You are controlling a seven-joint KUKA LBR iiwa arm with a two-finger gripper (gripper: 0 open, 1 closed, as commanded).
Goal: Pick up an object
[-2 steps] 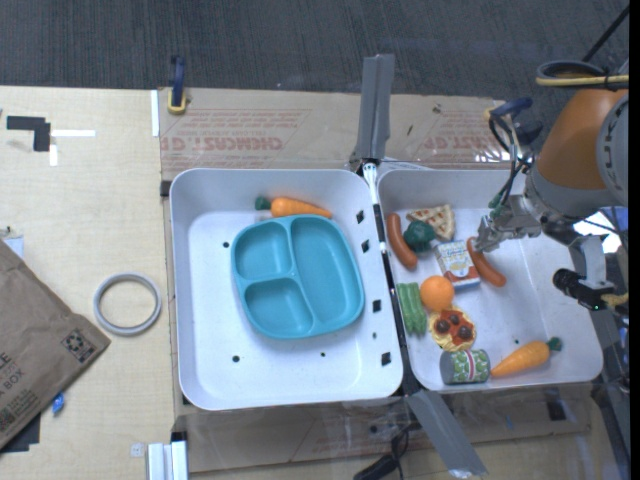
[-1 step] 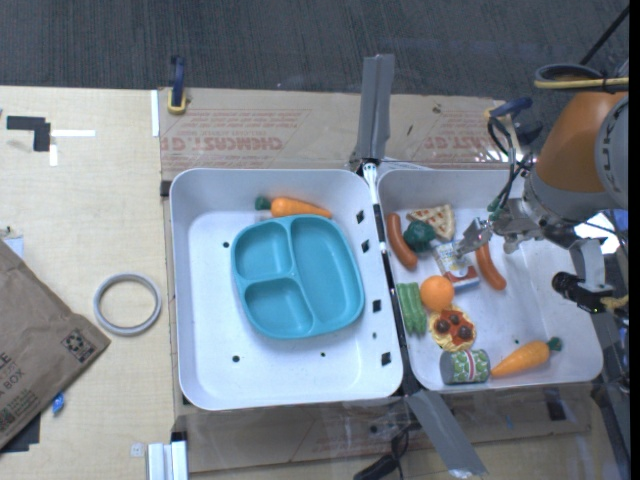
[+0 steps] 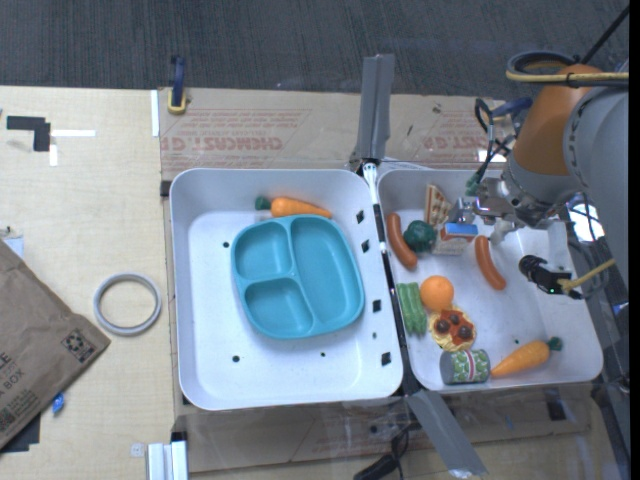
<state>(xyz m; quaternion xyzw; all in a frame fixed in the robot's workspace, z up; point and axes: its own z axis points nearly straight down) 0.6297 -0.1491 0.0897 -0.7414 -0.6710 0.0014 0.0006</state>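
The right bin (image 3: 570,298) holds several toy foods. Among them are a red sausage (image 3: 402,240), a dark green broccoli (image 3: 420,235), a sandwich wedge (image 3: 437,205), a second sausage (image 3: 489,262) and an orange (image 3: 436,291). There are also a green pod (image 3: 410,306), a small pizza piece (image 3: 452,328), a green can (image 3: 465,365) and a carrot (image 3: 520,358). My gripper (image 3: 485,216) hangs low over the bin's back part. It is just right of a small blue and red box (image 3: 459,232) and above the second sausage. I see nothing held in it.
The left bin (image 3: 200,298) carries a blue divided plate (image 3: 298,273) and a carrot (image 3: 295,207) at its back. A tape ring (image 3: 127,302) and a cardboard box (image 3: 35,353) lie on the bench at left. The grey arm (image 3: 590,138) covers the right bin's far right corner.
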